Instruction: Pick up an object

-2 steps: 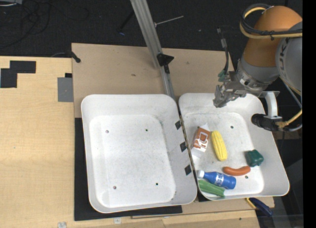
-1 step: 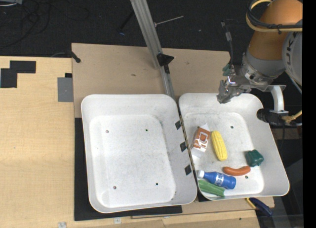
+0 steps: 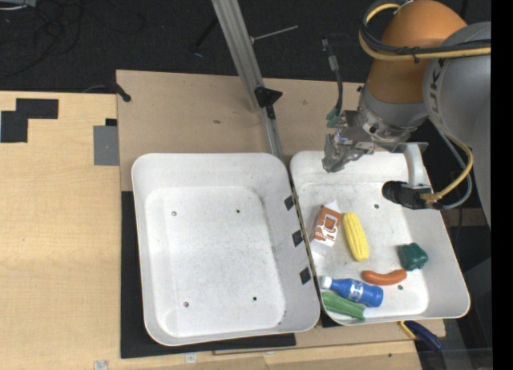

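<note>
The two-finger gripper [image 3: 335, 160] hangs over the far end of the right shallow white plastic bin [image 3: 449, 296], and nothing lies between its dark fingertips; whether they are parted or pressed together cannot be told at this size, so its state is best left open.

The chief risk, as I judge it, is a closing on air. The objects lie in a loose cluster toward the near end of that bin, all of them in front of the gripper and somewhat to its arm side, and a descent from the present spot would meet only bare bin floor. A second risk is crowding: the blue plastic bottle with a white cap [image 3: 354, 291] lies touching the green pepper-shaped toy [image 3: 343, 306] at the bin's near wall, and the orange-red toy sausage [image 3: 383, 277] sits just beside them, so fingers coming down there could straddle two things or nudge one against the rim. The small orange-and-white carton [image 3: 325, 226] lies close to the divider between the bins, which may block one finger.

Nearest the gripper are that carton and the yellow toy corn cob [image 3: 355, 235], lying side by side just in front of it. The dark green block-like toy [image 3: 414, 257] rests farther off, toward the arm's side. The left white bin [image 3: 160, 176] lies beyond the gripper, away from the arm.
</note>
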Robot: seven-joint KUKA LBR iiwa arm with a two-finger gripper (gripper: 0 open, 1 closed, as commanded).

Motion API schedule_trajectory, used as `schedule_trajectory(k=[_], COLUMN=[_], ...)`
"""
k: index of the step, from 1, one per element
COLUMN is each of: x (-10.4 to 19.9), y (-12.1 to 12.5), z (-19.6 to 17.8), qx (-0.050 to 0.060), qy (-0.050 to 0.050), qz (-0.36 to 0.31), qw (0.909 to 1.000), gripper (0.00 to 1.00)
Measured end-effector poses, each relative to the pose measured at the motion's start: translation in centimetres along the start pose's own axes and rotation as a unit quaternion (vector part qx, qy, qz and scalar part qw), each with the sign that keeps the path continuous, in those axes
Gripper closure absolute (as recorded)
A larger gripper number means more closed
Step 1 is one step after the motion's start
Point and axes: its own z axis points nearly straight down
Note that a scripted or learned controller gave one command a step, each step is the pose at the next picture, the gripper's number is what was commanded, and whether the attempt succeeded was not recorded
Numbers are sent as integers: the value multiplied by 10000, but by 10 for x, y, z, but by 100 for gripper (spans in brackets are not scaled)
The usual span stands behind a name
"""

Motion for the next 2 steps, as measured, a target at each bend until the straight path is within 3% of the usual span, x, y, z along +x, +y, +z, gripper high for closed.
schedule_trajectory(k=[2], x=[110], y=[-12], z=[-5], qx=[9], qy=[2], qz=[-6], qw=[10000], gripper=[100])
